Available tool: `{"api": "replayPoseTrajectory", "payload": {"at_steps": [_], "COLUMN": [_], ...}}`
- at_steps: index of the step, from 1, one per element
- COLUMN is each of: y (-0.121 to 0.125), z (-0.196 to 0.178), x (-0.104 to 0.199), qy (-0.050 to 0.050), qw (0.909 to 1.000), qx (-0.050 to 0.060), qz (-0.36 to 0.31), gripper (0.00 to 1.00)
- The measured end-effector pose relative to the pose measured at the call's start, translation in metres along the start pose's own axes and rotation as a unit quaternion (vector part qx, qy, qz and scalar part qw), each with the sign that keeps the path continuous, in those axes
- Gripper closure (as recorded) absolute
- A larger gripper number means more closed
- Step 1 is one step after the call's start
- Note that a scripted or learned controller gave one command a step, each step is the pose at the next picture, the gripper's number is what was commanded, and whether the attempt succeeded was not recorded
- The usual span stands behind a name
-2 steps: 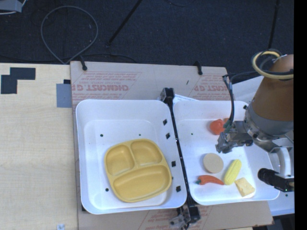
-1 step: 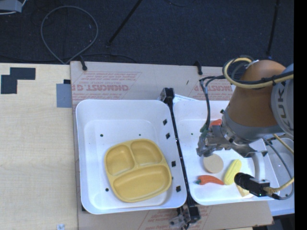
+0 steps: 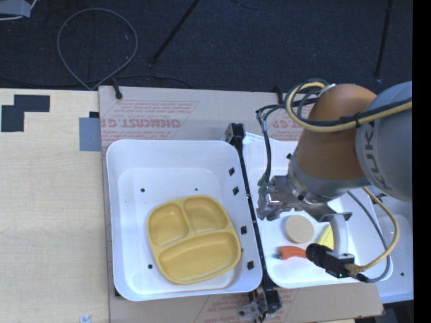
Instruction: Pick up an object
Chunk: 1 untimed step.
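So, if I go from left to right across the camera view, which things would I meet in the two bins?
yellow divided plate → pincer → tan round disc → yellow piece. The orange carrot-like thing overlaps the disc sideways, so it is left out.

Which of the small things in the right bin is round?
The pale tan disc, lying flat; the orange piece beside it is long and tapered, and the yellow one is a narrow wedge.

Grey arm (image 3: 394, 147) enters from right, orange band (image 3: 330, 140) above wrist (image 3: 306, 190), angled down-left; jaws at lower end.
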<state>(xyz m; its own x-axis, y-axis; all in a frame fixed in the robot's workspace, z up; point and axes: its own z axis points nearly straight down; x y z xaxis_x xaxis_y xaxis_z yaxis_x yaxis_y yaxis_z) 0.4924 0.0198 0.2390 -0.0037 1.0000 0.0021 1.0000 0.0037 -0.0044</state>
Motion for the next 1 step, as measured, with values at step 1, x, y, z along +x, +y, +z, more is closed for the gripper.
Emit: {"api": "replayPoseTrajectory", "payload": {"at_steps": [1], "y": [0.0019], "z": [0.0157], "x": [0.0556], "qy": [0.000], "qw": [1.0000], "qx": [0.001], "qz": [0.000], "gripper": [1.00]}}
